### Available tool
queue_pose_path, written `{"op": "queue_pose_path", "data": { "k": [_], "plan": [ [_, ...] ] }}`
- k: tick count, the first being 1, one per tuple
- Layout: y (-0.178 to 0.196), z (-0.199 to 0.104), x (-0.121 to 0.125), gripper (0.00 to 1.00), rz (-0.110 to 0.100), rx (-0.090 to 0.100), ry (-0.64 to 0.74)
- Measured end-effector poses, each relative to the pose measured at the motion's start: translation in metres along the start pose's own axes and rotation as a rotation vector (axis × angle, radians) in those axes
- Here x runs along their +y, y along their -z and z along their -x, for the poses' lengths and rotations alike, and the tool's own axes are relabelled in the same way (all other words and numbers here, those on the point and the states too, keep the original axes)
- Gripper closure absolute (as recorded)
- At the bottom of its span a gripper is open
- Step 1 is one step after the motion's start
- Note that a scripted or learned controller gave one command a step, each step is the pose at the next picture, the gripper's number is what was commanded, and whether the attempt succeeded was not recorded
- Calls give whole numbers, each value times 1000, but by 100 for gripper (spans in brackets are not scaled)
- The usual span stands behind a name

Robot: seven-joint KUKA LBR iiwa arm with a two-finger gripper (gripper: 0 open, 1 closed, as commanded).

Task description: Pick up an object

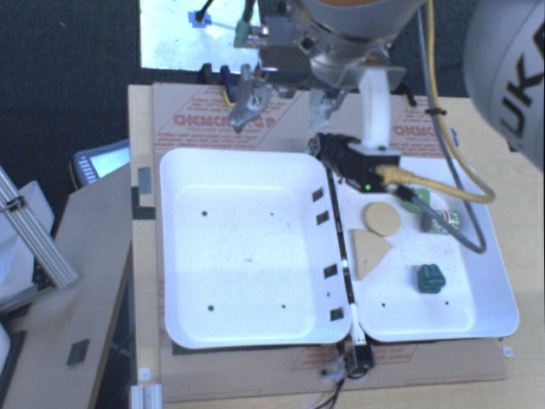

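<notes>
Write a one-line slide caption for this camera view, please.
KUKA arm raised above two white bins; right bin holds a tan disc, tan wedge and dark green object.

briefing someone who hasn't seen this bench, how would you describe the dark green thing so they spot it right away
Look at the right-hand white bin, the one holding the loose items. The green lump sits alone toward that bin's near right part, right of the tan triangle and below the tan disc. It is the only dark, knobbly piece; its neighbours are flat and pale tan.
</notes>
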State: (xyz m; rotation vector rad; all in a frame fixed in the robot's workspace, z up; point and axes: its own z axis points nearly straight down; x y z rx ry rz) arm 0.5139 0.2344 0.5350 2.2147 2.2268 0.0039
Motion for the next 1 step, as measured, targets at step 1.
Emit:
{"op": "queue_pose_path", "data": {
  "k": [1],
  "plan": [
    [0, 0, 0, 0, 0, 0, 0]
  ]
}}
